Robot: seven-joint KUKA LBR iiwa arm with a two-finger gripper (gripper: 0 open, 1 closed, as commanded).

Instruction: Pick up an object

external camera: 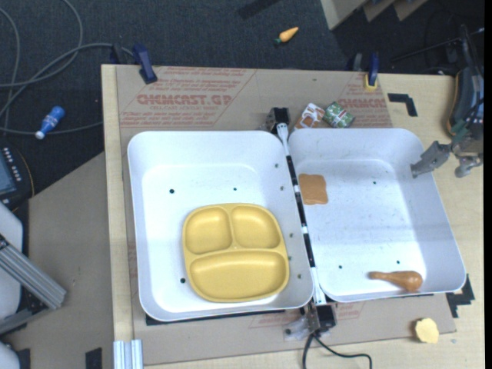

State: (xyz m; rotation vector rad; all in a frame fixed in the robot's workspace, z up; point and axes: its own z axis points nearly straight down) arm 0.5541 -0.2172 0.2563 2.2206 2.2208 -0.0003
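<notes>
In the right bin (pixel 430 206), a flat brown toast-like piece (pixel 313 189) lies near the left wall. A brown drumstick-shaped piece (pixel 397 279) rests near the front rim. The left bin (pixel 154 175) holds a yellow divided plate (pixel 234 250). My gripper (pixel 447 163) hangs over the right bin's far right rim, well away from both brown pieces. Its two grey fingers (pixel 427 160) are spread apart, open, with nothing between them.
Two small packets (pixel 311 115) (pixel 338 116) lie on the board behind the bins. A yellow chunk (pixel 425 330) sits on the bench at the front right. Blue clamps (pixel 144 64) (pixel 373 69) grip the board's back edge. An orange item (pixel 287 34) and a blue bottle (pixel 50 121) lie on the floor.
</notes>
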